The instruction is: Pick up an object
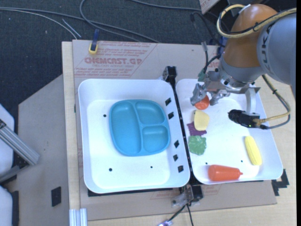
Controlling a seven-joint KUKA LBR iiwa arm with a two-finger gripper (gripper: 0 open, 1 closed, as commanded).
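Observation:
My gripper (205,98) hangs low over the far left corner of the right bin (270,140). A small red-orange round object (202,104) peeks out right beneath it, touching or nearly touching the gripper. Just in front of that lies a pale yellow object (201,120), then a purple piece (196,130) and a green lumpy object (197,145). An orange carrot-like object (225,173) rests near the bin's front edge, and a yellow corn-like piece (253,150) lies to the right.
The left bin (94,149) holds a blue divided plate (139,126). A black divider with clips (175,121) runs between the bins. A black cable connector (242,118) hangs from the arm over the right bin. Cardboard lies behind the bins.

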